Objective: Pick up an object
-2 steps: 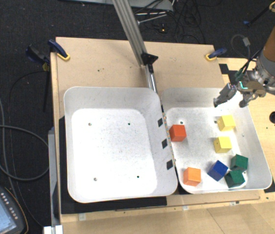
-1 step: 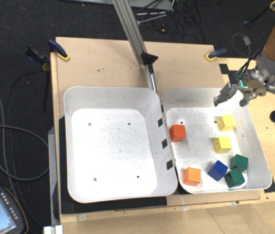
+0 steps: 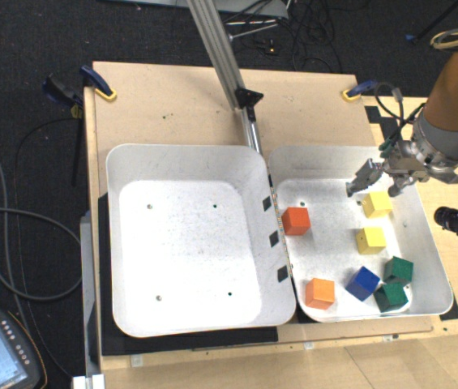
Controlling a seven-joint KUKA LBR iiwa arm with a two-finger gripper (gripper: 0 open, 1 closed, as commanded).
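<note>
Now: gripper [image 3: 381, 178] over right bin [image 3: 431, 241].
Fingers spread, holding nothing; hovers by yellow block [image 3: 376, 203], prob. lining up a grab.

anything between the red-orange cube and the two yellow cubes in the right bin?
No. In the camera view, bare bin floor separates the red-orange cube from the yellow cubes.

A metal pole [image 3: 216, 43] slants across the wooden bench [image 3: 172, 108], clamps [image 3: 99, 83] at its corners, cables [image 3: 2, 217] alongside.

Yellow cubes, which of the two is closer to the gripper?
The upper yellow cube, just below the gripper. The other yellow cube lies further down the right bin, towards the blue cube.
</note>
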